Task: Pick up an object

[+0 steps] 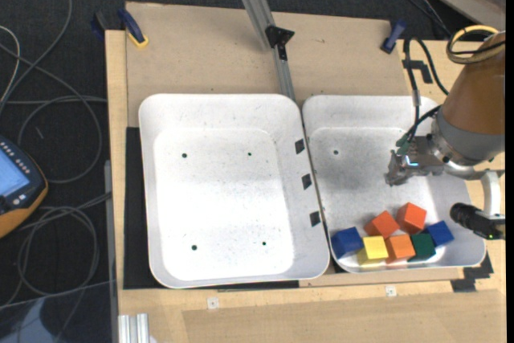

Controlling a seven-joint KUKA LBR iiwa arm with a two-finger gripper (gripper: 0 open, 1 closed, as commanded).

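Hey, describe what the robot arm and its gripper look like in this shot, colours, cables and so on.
The arm is a thick rounded body, orange-brown on its upper part and grey below. Black cables run along its left side down toward the wrist. The gripper is a small grey metal piece with a faint blue-green glow beside it. A white link carrying a black part sits lower right.

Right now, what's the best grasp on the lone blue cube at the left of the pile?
Probably take the blue cube from straight above across its near and far faces. Its left side is open bin floor; the yellow cube crowds its right, leaving little room for jaws there.
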